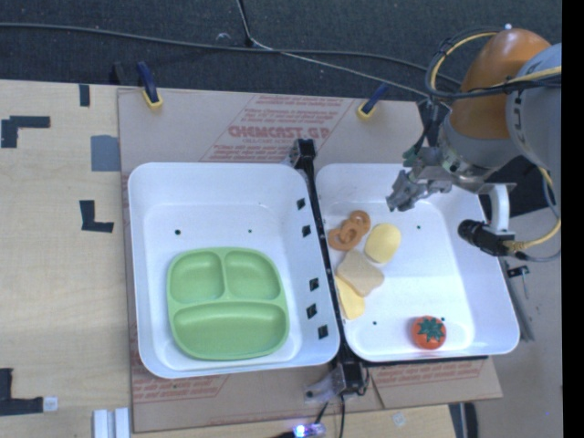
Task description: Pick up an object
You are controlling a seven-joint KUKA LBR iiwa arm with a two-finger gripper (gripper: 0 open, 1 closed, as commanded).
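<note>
White right bin [474,286] open at 3 o'clock, hand [402,199] at 12, grip state unclear, pretzel [349,231] by left rim

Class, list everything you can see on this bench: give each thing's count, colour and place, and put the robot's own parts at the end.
Bins: two, white, side by side on the bench.
Divided plate: one, green, in the left bin.
Pretzel: one, brown, right bin, near the divider.
Yellow pieces: two, right bin's left half.
Bread slice: one, tan, between the yellow pieces.
Tomato: one, red-orange, right bin's near edge.
Clamps: two, blue-yellow, board's far edge.
Arm: one, grey and orange, right.
Hand: one, above the right bin.
</note>
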